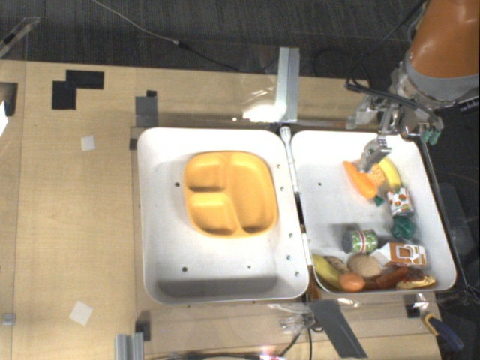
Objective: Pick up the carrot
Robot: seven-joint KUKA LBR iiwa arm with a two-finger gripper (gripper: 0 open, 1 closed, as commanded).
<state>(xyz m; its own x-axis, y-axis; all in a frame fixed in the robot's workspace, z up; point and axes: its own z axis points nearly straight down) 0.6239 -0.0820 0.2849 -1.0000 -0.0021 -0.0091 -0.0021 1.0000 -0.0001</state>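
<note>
The carrot (359,179) lies in the right bin (322,201), near its far edge, tilted, with its thick end towards the bin's middle. Going from the left, I see the left bin (161,261) holding a yellow divided tray (227,193) a little beyond its middle. The two bins meet along a metal strip. In the right bin, the near edge is crowded: a banana (325,269) at the near left corner, then an orange-red round fruit (351,281), a brown potato-like lump (365,265), and a small carton (407,254) towards the near right corner. A green-and-white can (361,240) lies just beyond that heap. Further right, a yellow banana-like piece (390,173) sits just beside the carrot, with a small printed can (399,200) below it. My gripper (373,156) hangs over the bin's far edge, its tip directly above the carrot's upper end. I cannot tell how the jaws stand. The arm's orange band (446,32) shows at the upper right.
</note>
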